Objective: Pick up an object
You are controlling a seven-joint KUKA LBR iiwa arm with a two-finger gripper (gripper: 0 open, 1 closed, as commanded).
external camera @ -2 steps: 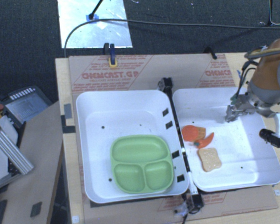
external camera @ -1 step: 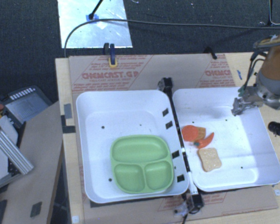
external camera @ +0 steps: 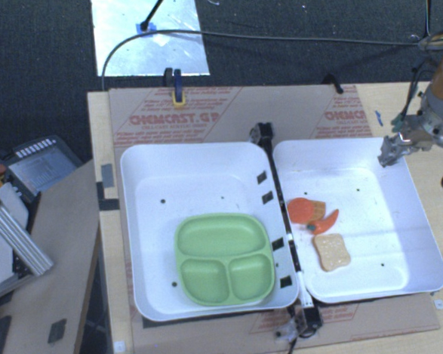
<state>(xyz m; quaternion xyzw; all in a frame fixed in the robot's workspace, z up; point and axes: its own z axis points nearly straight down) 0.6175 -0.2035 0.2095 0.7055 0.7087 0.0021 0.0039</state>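
On the cardboard-covered bench, the gripper (external camera: 394, 150) hovers at the right bin's (external camera: 417, 272) two-o'clock rim, jaws impossible to read, while toast slice (external camera: 332, 252) and orange pieces (external camera: 312, 212) huddle at nine o'clock, so a descent could clip the wall.

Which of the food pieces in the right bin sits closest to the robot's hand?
The orange piece, farthest up the bin toward the hand; the bread slice lies farther.

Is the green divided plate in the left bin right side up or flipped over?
Right side up. The green plate lies flat in the left bin with its three hollow sections facing up, and no food shows in any of them.
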